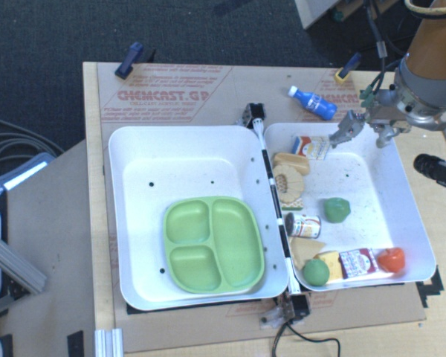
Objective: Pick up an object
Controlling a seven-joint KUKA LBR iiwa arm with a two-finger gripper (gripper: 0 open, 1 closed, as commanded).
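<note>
Approaching is the step in hand: you see the gripper [364, 129] hovering over the right bin's [416, 199] far edge, fingers spread and holding nothing. Nearest below lies what may be a small carton [310, 147]; the green ball [337, 209] sits near the bin's middle. Next, choose one target, centre above it, then descend.
</note>
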